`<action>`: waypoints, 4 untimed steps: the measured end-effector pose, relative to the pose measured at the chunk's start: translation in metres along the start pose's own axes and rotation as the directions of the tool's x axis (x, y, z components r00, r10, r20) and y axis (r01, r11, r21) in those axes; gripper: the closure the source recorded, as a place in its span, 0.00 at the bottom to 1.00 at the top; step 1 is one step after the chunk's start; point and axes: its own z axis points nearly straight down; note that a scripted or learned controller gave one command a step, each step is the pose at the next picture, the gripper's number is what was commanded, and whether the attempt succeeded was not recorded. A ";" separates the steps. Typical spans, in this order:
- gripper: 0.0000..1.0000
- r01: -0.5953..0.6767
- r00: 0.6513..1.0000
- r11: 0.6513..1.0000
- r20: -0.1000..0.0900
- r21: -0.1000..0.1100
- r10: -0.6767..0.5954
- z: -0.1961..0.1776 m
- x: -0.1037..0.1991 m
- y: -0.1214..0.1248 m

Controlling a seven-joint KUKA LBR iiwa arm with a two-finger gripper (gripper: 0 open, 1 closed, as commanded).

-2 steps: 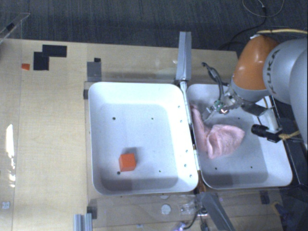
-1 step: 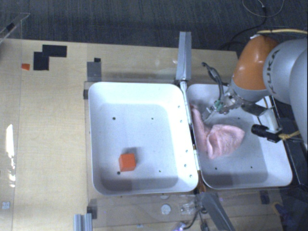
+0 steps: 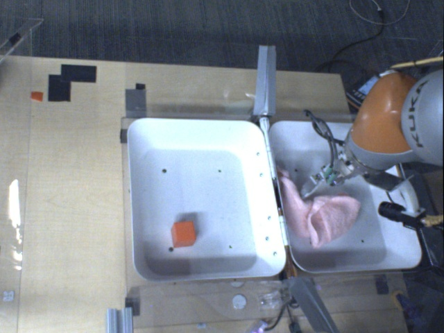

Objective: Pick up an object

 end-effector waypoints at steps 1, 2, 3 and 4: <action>0.00 -0.014 1.000 1.000 0.006 -0.008 0.014 0.025 0.015 -0.008; 1.00 -0.012 1.000 1.000 0.011 -0.018 0.013 0.012 0.014 -0.004; 0.00 -0.012 1.000 1.000 0.012 -0.018 0.013 0.012 0.014 -0.004; 0.00 -0.018 1.000 1.000 0.003 -0.004 0.018 0.027 0.002 0.020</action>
